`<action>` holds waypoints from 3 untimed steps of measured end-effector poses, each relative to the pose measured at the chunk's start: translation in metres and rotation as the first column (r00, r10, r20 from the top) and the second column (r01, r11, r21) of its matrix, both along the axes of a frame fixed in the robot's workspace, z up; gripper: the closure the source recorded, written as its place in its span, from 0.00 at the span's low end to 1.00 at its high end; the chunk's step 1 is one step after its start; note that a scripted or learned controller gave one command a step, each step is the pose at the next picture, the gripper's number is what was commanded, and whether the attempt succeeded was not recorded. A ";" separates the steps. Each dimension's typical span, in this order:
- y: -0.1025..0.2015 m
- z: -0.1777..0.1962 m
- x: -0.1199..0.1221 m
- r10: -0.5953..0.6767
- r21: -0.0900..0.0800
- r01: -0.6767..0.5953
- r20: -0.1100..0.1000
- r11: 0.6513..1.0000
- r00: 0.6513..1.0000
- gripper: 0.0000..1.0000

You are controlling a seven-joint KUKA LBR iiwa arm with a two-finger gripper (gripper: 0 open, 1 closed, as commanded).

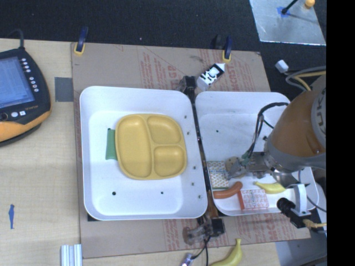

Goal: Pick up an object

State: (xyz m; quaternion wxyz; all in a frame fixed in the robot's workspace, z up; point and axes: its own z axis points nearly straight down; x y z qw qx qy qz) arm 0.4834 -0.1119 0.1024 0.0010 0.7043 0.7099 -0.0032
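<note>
A: Fingers first — are they apart or together?

B: I cannot tell. The gripper [236, 169] is low in the right bin [233, 121], a small grey shape at the end of the arm [297, 132], and its tip blurs into the clutter under it.

A: Anything between them?

B: Nothing I can make out. Just below the tip lies a red-orange sausage-like piece [228, 191], and beside that a patterned card [217, 176]. Further right sit a small red-printed packet [253, 199] and a yellow banana-like toy [270, 187]. All of them rest on the bin floor.

A: So which one is it going for?

B: Judging by position, the sausage piece or the card; both lie right by the tip.

A: And the other bin?

B: The left bin [100, 148] holds a yellow divided plate [151, 146] with a green strip [111, 144] at its edge, well apart from the arm. Another banana [232, 255] lies on the counter [39, 193] below the bins.

A: Progress?

B: Early, I'd say: the approach looks made, but grasp and lift are not yet done.
</note>
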 end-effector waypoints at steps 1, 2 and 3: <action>0.016 -0.011 0.038 0.000 0.005 0.000 -0.001 1.000 1.000 0.00; -0.015 -0.011 0.080 -0.005 0.007 0.005 0.001 1.000 1.000 0.00; 0.008 -0.011 0.030 -0.003 0.006 0.003 -0.002 1.000 1.000 0.00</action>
